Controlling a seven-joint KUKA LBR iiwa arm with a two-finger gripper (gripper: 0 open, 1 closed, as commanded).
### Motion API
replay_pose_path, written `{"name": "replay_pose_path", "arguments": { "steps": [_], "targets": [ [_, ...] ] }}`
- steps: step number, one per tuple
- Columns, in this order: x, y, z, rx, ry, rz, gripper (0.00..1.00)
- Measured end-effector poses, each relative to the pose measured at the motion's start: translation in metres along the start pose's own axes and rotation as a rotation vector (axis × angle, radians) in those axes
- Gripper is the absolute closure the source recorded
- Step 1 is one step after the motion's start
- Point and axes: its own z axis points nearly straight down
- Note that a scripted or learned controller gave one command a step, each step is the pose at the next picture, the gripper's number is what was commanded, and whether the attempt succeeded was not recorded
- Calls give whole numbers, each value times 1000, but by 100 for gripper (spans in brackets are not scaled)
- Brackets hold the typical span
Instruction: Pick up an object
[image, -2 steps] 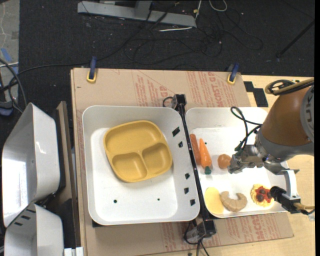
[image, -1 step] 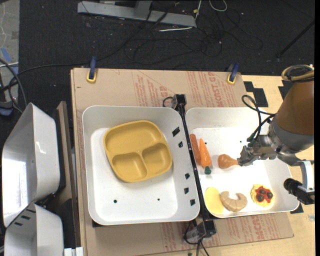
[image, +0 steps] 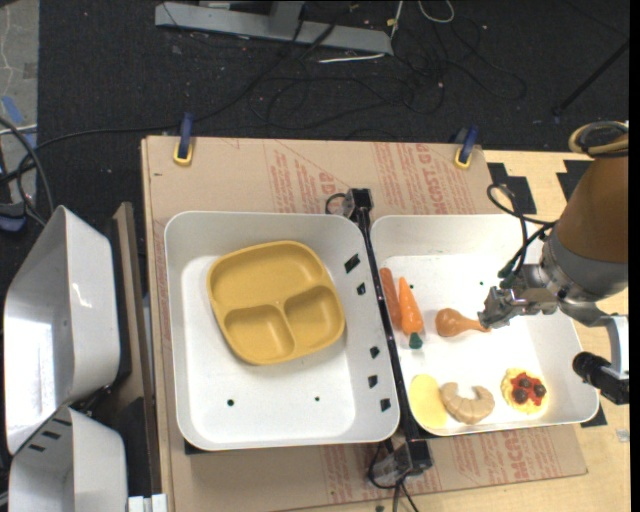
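We see the pincer (image: 492, 316) touching the narrow end of the drumstick (image: 458, 323) (brown, pear-shaped, lying to its left); we cannot tell if it is closed.

You are looking at faint red printing running across the cardboard sheet (image: 420, 170) under the two bins; the lettering is showing reversed and upside down, and none of it is reading clearly enough to spell out.
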Motion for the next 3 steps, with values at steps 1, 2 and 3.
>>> {"name": "replay_pose_path", "arguments": {
  "steps": [1, 2, 3],
  "targets": [
    [52, 11, -9, 1, 2, -7, 100],
    [105, 35, -19, 0, 2, -6, 100],
    [157, 56, -27, 0, 3, -7, 100]
  ]
}}
